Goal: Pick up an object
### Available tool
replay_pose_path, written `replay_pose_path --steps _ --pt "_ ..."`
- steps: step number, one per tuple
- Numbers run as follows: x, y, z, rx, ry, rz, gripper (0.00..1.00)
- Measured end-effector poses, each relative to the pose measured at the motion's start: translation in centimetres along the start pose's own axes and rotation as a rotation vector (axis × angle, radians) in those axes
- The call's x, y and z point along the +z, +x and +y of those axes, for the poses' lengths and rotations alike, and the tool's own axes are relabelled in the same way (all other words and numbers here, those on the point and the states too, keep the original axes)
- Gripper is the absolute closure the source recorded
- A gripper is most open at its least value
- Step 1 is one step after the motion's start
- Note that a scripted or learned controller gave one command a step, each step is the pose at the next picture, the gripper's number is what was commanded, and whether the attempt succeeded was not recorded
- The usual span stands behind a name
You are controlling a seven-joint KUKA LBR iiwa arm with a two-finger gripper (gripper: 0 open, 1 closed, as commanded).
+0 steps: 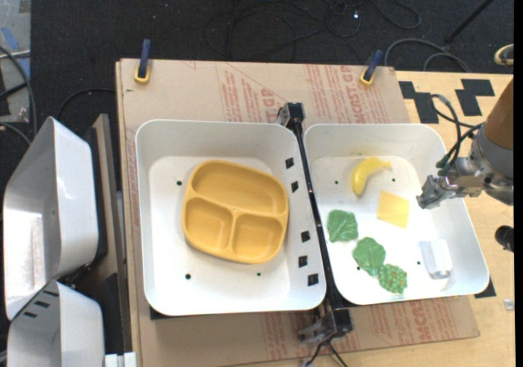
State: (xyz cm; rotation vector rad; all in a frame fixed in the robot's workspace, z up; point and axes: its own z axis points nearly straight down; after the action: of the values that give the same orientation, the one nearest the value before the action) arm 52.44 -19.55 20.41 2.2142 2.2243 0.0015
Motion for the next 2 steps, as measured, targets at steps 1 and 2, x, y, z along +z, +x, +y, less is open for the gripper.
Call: replay_pose_path --steps 1,2 --pt "-5.9 0.2 0.9 -0.001 0.000 -0.001 1.00" --pt "-4.3 5.9 1.7 -0.004 0.007 0.004 1.00"
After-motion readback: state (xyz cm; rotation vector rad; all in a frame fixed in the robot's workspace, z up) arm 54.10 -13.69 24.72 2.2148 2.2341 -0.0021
